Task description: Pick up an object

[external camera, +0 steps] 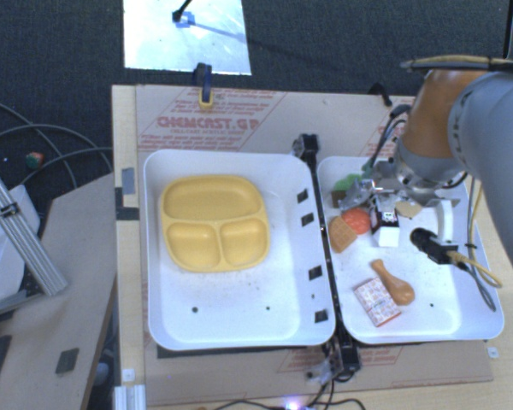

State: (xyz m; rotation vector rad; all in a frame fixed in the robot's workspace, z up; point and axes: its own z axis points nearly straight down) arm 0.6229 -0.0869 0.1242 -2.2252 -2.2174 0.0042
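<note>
Orange toy food [356, 221] sat crowded among other pieces beneath the gripper [383, 196]. I couldn't tell whether it held anything. Such clutter could easily have spoiled a clean grasp.

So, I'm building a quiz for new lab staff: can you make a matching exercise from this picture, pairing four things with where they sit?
Things:
1. yellow divided plate
2. toy chicken drumstick
3. red-and-white patterned packet
4. blue-and-yellow clamp

Places:
A. right bin, near front edge
B. top edge of the cardboard, behind the bins
C. left bin
D. right bin, just behind and right of the packet

Pairs: 1-C, 2-D, 3-A, 4-B
</note>
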